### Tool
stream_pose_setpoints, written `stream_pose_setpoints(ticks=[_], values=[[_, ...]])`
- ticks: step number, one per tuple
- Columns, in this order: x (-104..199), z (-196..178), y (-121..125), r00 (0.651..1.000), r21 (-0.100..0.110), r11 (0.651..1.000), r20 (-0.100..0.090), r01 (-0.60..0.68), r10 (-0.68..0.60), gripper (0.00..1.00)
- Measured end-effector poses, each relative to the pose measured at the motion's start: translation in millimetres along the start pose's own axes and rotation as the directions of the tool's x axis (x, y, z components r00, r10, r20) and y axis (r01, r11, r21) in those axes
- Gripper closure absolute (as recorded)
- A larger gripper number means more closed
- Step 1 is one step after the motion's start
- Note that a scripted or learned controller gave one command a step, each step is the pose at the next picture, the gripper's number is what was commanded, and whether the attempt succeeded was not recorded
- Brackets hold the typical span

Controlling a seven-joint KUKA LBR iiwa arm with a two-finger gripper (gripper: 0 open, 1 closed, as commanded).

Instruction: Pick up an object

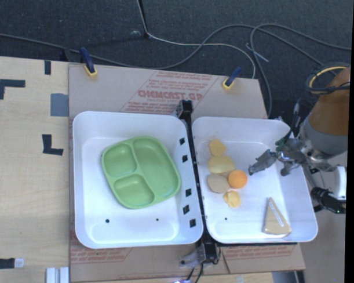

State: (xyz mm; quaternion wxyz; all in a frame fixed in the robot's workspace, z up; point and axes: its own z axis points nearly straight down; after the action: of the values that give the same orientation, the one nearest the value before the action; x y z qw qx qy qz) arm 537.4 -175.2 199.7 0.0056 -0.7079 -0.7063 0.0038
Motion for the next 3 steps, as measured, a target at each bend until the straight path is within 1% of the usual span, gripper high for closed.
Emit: stream_pose_setpoints(ticks=[1, 2, 3], values=[[0, -6, 3, 1.000, -0.012, 1.000, 0.003, 0.003, -0.003, 0.00], [-1, 40, -4, 1.000, -0.007, 1.000, 0.002, 0.003, -0.003, 0.00], [8, 93, -11, 1.000, -0.006, 1.000, 0.001, 0.003, -0.003, 0.00]])
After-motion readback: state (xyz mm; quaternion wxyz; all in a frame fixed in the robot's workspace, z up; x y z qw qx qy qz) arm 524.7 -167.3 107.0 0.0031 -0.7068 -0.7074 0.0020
